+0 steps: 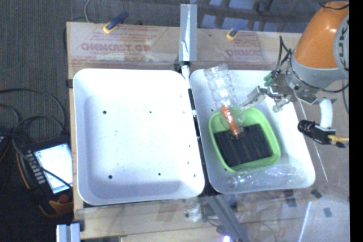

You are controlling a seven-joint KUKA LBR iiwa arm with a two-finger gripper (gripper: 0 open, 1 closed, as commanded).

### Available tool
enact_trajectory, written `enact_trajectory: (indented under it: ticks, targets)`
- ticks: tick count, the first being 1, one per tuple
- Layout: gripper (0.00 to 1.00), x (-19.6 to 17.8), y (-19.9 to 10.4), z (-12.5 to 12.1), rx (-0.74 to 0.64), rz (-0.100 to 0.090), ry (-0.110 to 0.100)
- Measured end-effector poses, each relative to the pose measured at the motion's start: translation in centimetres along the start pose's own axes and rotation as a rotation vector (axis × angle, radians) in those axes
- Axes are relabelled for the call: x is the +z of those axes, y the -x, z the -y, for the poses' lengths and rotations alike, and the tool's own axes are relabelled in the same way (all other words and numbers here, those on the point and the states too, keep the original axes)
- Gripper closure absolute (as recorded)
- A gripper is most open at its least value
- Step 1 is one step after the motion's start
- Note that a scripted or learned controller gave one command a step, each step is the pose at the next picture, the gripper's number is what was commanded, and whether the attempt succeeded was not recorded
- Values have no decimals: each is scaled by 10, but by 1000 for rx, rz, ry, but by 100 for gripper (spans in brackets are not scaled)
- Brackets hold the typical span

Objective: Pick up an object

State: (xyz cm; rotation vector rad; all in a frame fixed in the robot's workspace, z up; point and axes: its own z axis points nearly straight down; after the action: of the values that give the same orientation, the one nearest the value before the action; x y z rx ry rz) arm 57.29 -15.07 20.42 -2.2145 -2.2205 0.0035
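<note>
The tool [271, 93] hangs over the right bin [295, 122]; its state I cannot tell. At its eight o'clock a clear bottle [224, 90] leans on a green tray [273, 139]. Best descend squarely over the bottle's body, avoiding the tray rim.

Green tray [273, 140], orange-capped clear bottle [222, 89], white bins [136, 136]

Faint red print on the tan cardboard sheet [136, 47] lining the counter, 12 o'clock of the left shallow white plastic bin [85, 122]. Looks mirrored/upside down, approx. "CHEMCAST" but can't confirm. Similar red mark on the cardboard at 12 o'clock of the right white bin [303, 170], illegible.
</note>
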Motion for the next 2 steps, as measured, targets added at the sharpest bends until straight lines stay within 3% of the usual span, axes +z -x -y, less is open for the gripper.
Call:
enact_trajectory:
  ticks: [1, 2]
  targets:
    - [0, 90, 70, 16, -119, -3, 0]
    - [100, 84, 70, 16, -118, -5, -3]
